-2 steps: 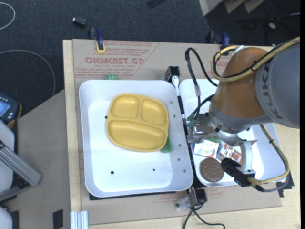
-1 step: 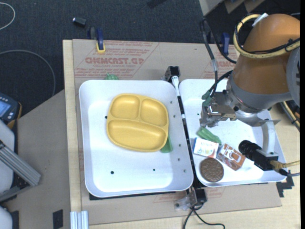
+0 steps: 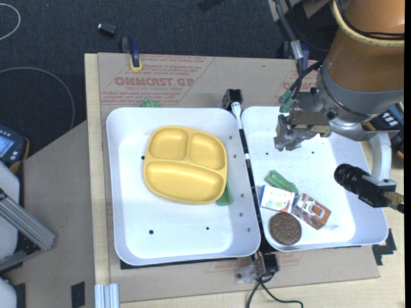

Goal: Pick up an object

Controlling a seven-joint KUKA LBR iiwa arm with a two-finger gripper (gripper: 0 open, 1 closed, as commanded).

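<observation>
- Two shallow white bins side by side on a cardboard-covered bench: left bin [image 3: 128, 191] and right bin [image 3: 347, 172].
- In the left bin, a yellow divided plate [image 3: 186, 164], three compartments, lying flat near the middle; a bit of green [image 3: 224, 196] peeking out from under its lower right edge.
- In the right bin, clustered toward the near left corner: a green object [image 3: 280, 180], a small white packet [image 3: 278, 199] touching it just below, a red-brown packet [image 3: 314, 211] to the right of that, and a round brown disc [image 3: 285, 228] nearest the front rim.
- Grey arm with orange band [image 3: 369, 18] reaching in from the right, over the far part of the right bin.
- Gripper [image 3: 290, 140] hanging above bare bin floor, apart from the cluster of objects, nothing seen between its tips.
- Claw state: cannot tell, tips too dark and small to separate.
- Black cylindrical fixture [image 3: 359, 181] over the right edge of the right bin.
- Blue-and-yellow clamp [image 3: 135, 53] at the far edge of the cardboard.
</observation>
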